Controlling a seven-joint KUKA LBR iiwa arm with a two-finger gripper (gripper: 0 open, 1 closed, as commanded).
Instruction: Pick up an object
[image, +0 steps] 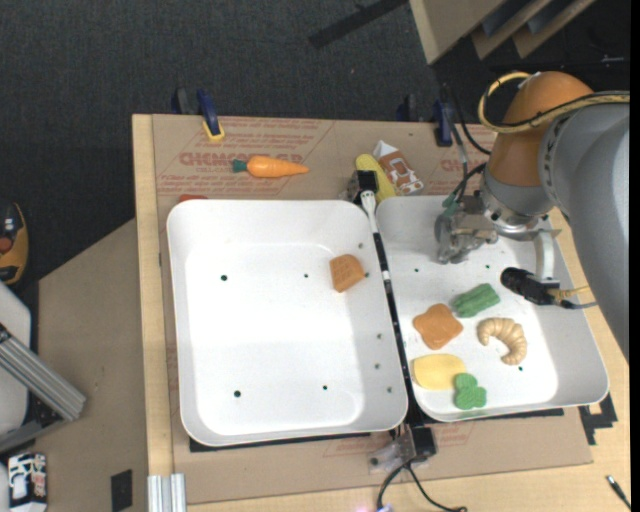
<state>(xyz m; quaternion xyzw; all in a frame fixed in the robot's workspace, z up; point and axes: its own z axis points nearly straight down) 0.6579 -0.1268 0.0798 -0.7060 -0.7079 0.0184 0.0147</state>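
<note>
Nothing picked yet; pincer (458, 243) hangs over right bin's (590, 372) upper part, grip state cannot tell; croissant (503, 338), green piece (475, 299), orange piece (437, 325) lie loose below it; grasp remains.

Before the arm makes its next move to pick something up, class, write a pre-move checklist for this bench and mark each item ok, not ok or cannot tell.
1. Objects available in the right bin: ok. A croissant, green piece, orange piece, yellow piece and small green piece lie there.
2. Gripper positioned over the right bin: ok, at its far end.
3. Gripper directly above an object: not ok; the items lie nearer the camera.
4. Finger state: cannot tell.
5. Targets well separated: not ok for the yellow and small green pieces, which touch; ok for the croissant.
6. Left bin option: ok, one orange block near its right wall.
</note>
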